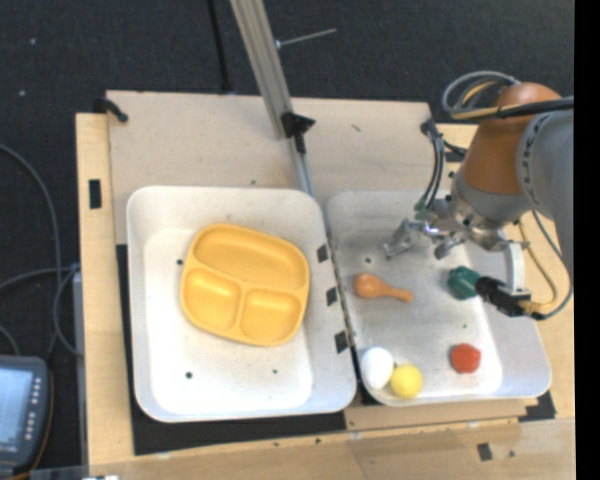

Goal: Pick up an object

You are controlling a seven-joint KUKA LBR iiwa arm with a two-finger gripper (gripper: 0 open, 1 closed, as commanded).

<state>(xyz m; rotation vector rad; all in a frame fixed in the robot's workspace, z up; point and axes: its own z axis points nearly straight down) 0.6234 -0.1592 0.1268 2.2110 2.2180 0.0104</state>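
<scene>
The right bin (380,213) holds several small objects. An orange pear-shaped piece (380,288) lies near its middle, and a dark green object (463,283) sits toward the right wall. A red object (465,358) rests at the front right, with a white ball (377,366) and a yellow ball (407,380) together in the front left corner. My gripper (416,248) hangs over the back of this bin, above and behind the orange piece. Its fingers are spread open with nothing between them.
The left bin (160,368) carries a yellow divided plate (245,283). A slanted metal rail (270,78) runs from the top down to the gap between the bins. Cables (525,268) trail from the wrist over the right bin's right side.
</scene>
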